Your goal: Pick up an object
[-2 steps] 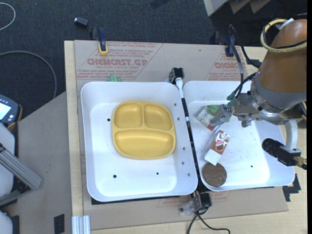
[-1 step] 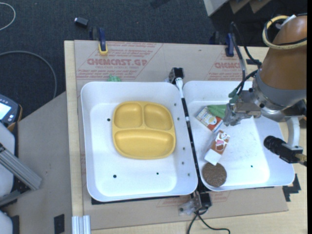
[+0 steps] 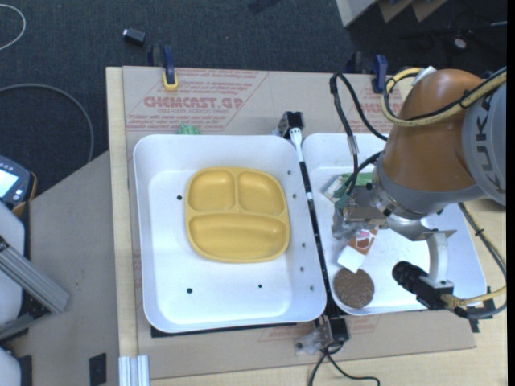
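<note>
The arm [image 3: 434, 135] leans over the right bin [image 3: 467, 252], its pincer [image 3: 356, 218] low near that bin's left wall; whether it is open or closed cannot be told. Just below it lie a red-and-white item [image 3: 364, 240] and a white card [image 3: 352, 258], with a brown disc [image 3: 353, 288] beside the card. A yellow plate [image 3: 237, 214] sits in the left bin [image 3: 161, 280]

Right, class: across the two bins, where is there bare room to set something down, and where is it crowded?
Left bin: bare floor all round the yellow plate, widest along the near edge and left wall. Right bin: crowded under the arm, with a white card and brown disc beside it.
</note>
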Tool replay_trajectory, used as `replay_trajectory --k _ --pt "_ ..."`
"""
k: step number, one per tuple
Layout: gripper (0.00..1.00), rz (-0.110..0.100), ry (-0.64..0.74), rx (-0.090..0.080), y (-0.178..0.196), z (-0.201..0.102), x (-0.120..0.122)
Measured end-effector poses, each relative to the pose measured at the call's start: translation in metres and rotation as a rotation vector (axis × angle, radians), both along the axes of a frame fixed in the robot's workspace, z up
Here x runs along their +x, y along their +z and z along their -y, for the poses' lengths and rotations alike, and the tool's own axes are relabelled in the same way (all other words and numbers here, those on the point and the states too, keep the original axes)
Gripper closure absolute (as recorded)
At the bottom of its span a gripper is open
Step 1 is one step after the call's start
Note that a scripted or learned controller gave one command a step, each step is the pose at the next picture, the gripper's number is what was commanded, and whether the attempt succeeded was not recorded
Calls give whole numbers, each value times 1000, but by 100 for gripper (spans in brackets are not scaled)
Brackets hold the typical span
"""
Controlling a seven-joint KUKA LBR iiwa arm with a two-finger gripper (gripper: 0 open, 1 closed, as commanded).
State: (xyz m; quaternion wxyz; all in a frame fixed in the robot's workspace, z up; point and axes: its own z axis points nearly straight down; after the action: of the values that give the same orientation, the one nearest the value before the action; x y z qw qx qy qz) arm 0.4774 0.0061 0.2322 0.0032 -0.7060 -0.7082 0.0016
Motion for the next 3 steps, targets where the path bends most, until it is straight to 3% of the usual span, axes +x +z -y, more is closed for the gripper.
replay_trajectory --k 1,2,3 --pt "100 13 5 0 51 -66 2" --pt "0 7 -3 -2 48 -62 2" --pt "100 10 -2 -2 58 -62 2"
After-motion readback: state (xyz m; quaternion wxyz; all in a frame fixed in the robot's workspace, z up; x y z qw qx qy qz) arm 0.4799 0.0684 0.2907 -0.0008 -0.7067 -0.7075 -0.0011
